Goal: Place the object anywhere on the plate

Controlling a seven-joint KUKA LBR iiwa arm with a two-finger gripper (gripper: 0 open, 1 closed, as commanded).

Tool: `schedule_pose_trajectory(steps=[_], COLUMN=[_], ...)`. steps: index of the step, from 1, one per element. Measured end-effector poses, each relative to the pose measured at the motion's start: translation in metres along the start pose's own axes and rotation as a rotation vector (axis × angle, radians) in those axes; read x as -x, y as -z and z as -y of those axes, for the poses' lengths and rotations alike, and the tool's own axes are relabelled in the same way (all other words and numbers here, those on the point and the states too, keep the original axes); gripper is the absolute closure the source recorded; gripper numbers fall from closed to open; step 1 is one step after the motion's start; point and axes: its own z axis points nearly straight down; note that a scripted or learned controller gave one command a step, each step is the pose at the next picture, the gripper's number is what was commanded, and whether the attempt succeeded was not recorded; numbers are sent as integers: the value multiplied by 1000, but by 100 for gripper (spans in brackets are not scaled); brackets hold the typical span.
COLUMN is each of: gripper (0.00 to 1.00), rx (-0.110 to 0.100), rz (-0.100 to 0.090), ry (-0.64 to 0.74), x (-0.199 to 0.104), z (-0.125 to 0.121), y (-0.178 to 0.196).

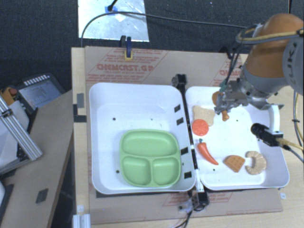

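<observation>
Green sectioned plate [149,156] in left bin lies bare; nothing placed yet. Gripper [224,109] hovers at right bin's far side over a small brown item [224,116]; whether it grips is unclear

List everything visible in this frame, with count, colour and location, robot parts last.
plate: 1, light green, three compartments, front of the left bin
left bin: 1, white, left half of the bench
right bin: 1, white, right half of the bench
toy tomato slice: 1, red-orange, right bin near the divider
toy chili pepper: 1, red with green stem, right bin, in front of the tomato slice
toy waffle: 1, orange-brown, right bin front
toy croissant: 1, tan, right bin front right
toy bread slice: 1, cream, right bin back left
arm: 1, grey and orange, over the right bin
gripper: 1, grey, low at the right bin's back
</observation>
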Motion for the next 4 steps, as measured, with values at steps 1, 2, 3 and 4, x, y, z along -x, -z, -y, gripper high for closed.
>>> schedule_pose_trajectory(steps=[1, 2, 3, 4], gripper=[100, 100, 100, 100], rx=[0, -1, -1, -2], rz=[0, 0, -1, 0], ry=[1, 1, 1, 0], x=[-53, -104, -159, -206], z=[6, 14, 23, 44], y=[5, 6, 4, -3])
